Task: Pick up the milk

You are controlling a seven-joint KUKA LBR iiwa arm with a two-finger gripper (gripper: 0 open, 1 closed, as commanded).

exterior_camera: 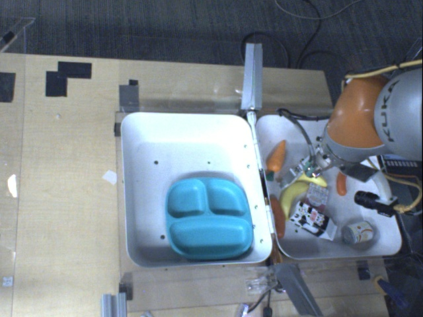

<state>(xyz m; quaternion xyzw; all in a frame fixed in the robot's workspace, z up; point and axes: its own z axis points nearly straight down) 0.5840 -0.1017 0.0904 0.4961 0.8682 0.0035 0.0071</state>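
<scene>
Camera view: shallow white plastic right bin [391, 244] is crowded; the grey arm's two-finger gripper [316, 167] hangs over its middle, open or closed can't tell. Small white-and-black milk carton [310, 218] lies flat near the front wall, just beside a yellow banana [294, 191]. Likely light, crushable cardboard, so pinch gently across its narrow sides.

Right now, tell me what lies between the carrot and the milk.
The banana lies between the carrot and the milk, all in the right bin. The camera view shows this.
</scene>
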